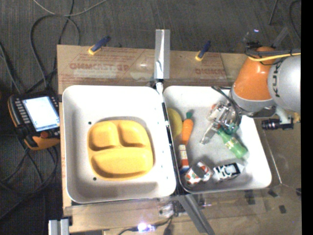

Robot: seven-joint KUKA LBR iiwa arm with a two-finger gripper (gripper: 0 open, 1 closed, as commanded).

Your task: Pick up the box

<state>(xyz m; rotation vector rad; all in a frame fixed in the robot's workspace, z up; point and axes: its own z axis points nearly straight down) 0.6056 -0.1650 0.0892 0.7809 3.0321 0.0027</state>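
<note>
A small black-and-white box (pixel 229 171) lies near the front wall of the right bin (pixel 261 177). Beside it on the left is a crumpled red-and-white carton (pixel 197 173). My gripper (pixel 214 125) hangs over the middle of the right bin, pointing down and to the left, well behind the box and apart from it. A green bottle (pixel 234 144) lies just right of the gripper, between it and the box. I see nothing held in the gripper.
An orange carrot (pixel 187 127), a yellow fruit (pixel 174 121) and a thin tube (pixel 183 156) lie along the right bin's left wall. The left bin (pixel 73 131) holds a yellow divided plate (pixel 120 147). A handheld pendant (pixel 36 114) sits left of the bench.
</note>
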